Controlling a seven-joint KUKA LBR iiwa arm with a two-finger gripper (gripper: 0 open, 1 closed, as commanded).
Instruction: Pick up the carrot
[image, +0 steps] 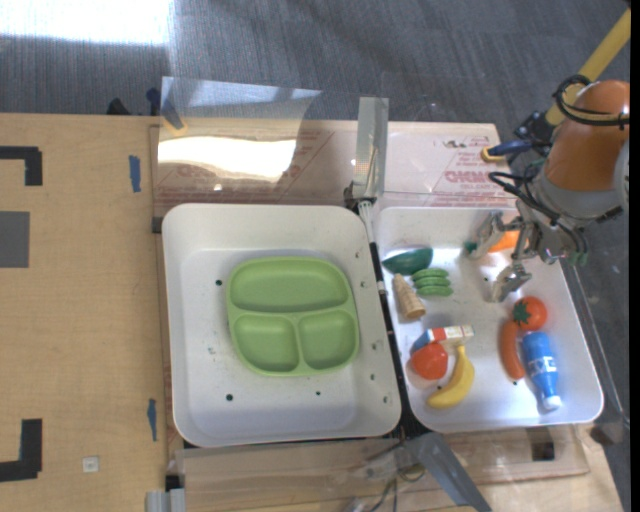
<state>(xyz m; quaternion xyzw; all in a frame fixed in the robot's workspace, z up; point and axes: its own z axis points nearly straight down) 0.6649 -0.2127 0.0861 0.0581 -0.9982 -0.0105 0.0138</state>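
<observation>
Gripper (505, 262) fingers spread, straddling carrot (507, 240) (mostly hidden), right bin (585, 350).

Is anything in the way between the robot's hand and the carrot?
No, nothing visible is in the way. The gripper is right above the carrot, near the back of the right bin. The tomato lies a little nearer the front, apart from the carrot.
</observation>
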